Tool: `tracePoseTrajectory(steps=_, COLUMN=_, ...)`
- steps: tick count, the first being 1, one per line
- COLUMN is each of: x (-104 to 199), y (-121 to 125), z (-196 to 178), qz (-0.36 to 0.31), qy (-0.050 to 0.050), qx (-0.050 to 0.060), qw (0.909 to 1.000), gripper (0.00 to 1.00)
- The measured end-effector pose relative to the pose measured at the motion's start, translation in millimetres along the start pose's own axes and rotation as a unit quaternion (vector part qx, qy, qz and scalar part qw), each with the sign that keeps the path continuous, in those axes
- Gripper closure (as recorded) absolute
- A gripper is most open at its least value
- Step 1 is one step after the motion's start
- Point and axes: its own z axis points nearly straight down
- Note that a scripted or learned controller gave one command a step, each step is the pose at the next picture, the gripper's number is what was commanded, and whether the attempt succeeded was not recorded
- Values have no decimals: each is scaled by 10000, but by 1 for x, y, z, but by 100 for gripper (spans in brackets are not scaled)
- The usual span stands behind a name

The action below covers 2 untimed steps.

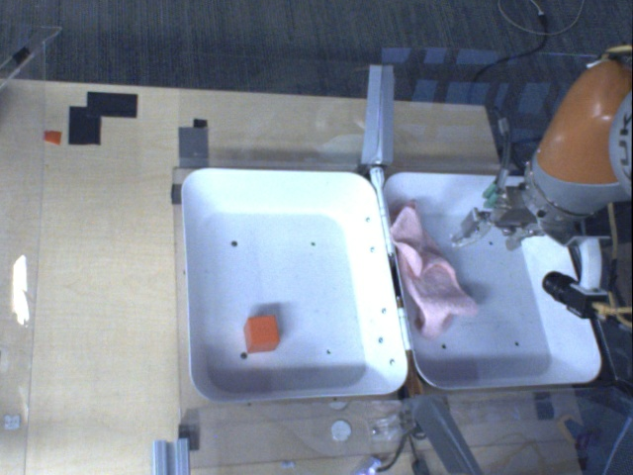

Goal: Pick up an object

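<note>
While jaws [487, 223] hover over right bin [554, 364] near pink cloth [430, 285], grip state unclear.

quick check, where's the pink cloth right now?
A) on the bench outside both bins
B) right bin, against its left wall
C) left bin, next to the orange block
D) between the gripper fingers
B: the pink cloth lies crumpled in the right bin along its left wall, apart from the gripper, while the orange block sits alone in the left bin.
</note>
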Motion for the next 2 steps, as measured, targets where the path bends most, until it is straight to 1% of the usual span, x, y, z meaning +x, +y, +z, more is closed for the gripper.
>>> tracePoseTrajectory(steps=1, x=9, y=-5, z=94, qz=-119, qy=-7, qx=-56, qw=9999, gripper=0)
tracePoseTrajectory(steps=2, x=-12, y=-22, z=21, qz=220, qy=-8, qx=-24, qw=9998, gripper=0)
